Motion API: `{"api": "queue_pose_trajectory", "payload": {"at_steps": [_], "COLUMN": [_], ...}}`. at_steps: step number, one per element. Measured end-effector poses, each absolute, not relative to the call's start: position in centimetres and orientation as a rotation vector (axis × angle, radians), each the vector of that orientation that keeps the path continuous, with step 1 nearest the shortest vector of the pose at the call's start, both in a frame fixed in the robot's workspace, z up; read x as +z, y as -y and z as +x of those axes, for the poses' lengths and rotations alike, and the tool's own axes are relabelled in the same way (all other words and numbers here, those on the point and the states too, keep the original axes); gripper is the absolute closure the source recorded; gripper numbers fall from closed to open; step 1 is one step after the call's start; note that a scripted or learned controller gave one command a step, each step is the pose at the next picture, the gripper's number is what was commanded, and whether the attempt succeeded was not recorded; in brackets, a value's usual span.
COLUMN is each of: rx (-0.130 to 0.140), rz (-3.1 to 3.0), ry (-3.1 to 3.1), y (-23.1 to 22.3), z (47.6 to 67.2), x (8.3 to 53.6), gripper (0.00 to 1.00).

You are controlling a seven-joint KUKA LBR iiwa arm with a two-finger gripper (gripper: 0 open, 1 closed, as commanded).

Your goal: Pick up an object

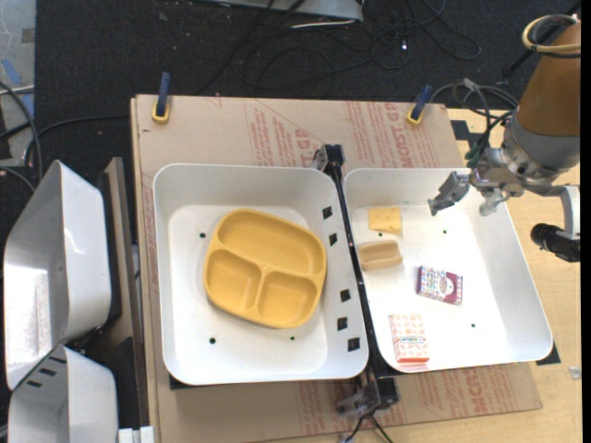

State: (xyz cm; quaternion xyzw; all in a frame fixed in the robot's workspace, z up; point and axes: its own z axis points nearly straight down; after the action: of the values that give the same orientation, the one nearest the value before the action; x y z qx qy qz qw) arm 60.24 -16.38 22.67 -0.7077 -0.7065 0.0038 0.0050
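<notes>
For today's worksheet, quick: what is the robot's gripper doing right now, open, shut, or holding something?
Gripper: open, holding nothing, above the back of the right bin.

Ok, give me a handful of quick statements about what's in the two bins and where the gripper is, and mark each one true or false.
1. The yellow divided tray lies in the left bin. True.
2. The purple packet sits on the tray. False: it lies in the right bin.
3. The gripper is above the right bin's far edge. True.
4. The gripper holds the cheese wedge. False: the wedge lies on the bin floor.
</notes>
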Motion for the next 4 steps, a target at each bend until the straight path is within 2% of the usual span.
{"api": "queue_pose_trajectory", "payload": {"at_steps": [1,3,4], "rx": [0.001,0.004,0.0], "rz": [-2.22,-2.22,-2.225], "ry": [2.223,2.217,2.219], "y": [16.3,15.3,15.3], "z": [60.5,59.3,59.4], "x": [23.4,13.8,9.1], "gripper": [0.0,0.0,0.0]}}
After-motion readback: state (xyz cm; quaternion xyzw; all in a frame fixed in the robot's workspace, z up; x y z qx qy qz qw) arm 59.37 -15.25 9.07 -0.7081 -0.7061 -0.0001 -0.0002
